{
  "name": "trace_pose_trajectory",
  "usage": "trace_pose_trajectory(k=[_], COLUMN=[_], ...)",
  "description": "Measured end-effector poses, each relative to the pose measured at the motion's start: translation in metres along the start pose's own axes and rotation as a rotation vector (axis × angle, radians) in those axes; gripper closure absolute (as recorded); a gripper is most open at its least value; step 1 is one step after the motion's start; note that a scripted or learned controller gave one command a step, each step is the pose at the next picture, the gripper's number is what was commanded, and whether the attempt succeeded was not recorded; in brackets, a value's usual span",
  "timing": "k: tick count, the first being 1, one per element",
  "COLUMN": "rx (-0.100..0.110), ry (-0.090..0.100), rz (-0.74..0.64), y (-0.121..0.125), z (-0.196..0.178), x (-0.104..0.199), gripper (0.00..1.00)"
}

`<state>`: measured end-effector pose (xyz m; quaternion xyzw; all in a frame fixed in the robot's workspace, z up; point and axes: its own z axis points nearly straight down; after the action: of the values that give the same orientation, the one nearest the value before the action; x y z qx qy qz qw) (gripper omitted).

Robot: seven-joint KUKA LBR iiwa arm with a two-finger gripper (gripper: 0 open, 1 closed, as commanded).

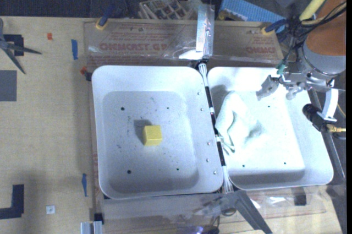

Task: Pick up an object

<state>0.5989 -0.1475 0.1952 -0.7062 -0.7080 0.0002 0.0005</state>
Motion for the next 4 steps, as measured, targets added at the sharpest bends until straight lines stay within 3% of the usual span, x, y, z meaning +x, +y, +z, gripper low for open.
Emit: trace_pose_trajectory(k=[1,2,3,4], rx=[0.0,-0.005,-0.011,-0.005], ry=[0.0,-0.002,-0.005,-0.002], rz=[0.0,-0.115,-0.117,0.071], y=[0.0,0.069,0.07,0.069], z=[0.0,0.058,0.046,0.009], x=[0.0,0.043,0.044,0.069], gripper=[0.0,0.0,1.0,1.0])
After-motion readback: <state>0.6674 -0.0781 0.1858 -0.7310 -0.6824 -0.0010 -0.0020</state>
